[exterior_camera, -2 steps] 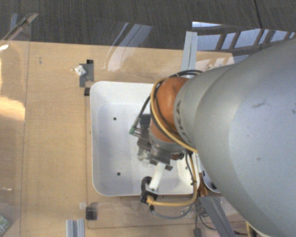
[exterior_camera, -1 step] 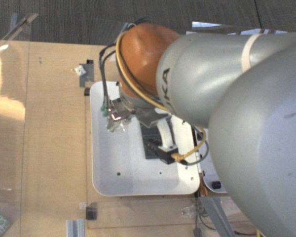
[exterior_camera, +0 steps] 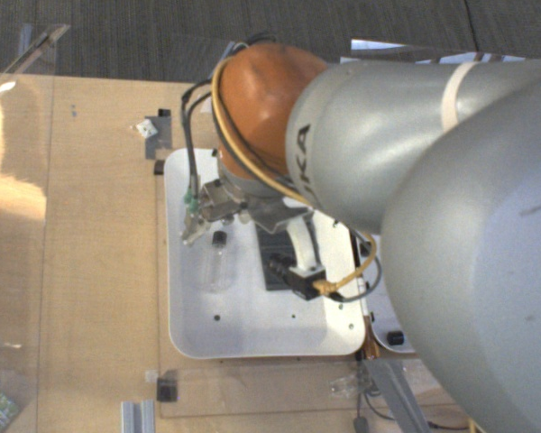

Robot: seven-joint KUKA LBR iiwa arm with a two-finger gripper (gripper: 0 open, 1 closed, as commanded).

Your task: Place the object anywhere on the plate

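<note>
The tool (exterior_camera: 201, 216) is hanging low over the white bin (exterior_camera: 252, 336) on the bench (exterior_camera: 90, 242), and whether it is wide or narrow cannot be told. A clear object (exterior_camera: 218, 267) is lying on the bin floor, just beside the tool.

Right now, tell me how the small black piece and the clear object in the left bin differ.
The small black piece is opaque; the clear object is see-through, faint against the white bin. The black piece is far smaller and nearer the gripper than the clear object. Both sit in the same bin.
</note>
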